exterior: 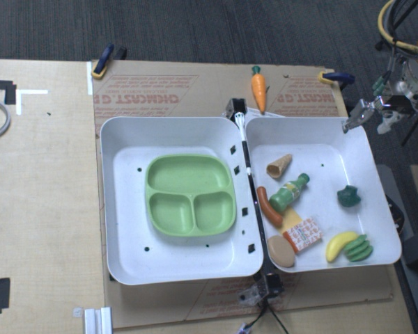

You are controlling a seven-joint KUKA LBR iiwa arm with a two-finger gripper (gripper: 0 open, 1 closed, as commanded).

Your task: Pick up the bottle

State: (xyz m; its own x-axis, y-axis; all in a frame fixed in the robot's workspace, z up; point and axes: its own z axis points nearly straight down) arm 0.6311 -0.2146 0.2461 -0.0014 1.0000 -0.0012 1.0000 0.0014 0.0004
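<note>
glossy white bin point(376, 186), green bottle point(289, 193) (lying tilted), smooth plastic

Bright, even overhead light, soft shadows, sharp throughout, mild glare on white bins point(118, 207).

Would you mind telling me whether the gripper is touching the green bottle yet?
Apart. The camera view shows the gripper at the right bin's upper right corner, with bare white bin floor between it and the green bottle lying near the bin's middle.

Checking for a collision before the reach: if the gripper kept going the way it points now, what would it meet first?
The gripper points left and down toward the right bin. Likely it would first meet that bin's top right rim or bare floor, not the bottle; depth is unclear.
</note>
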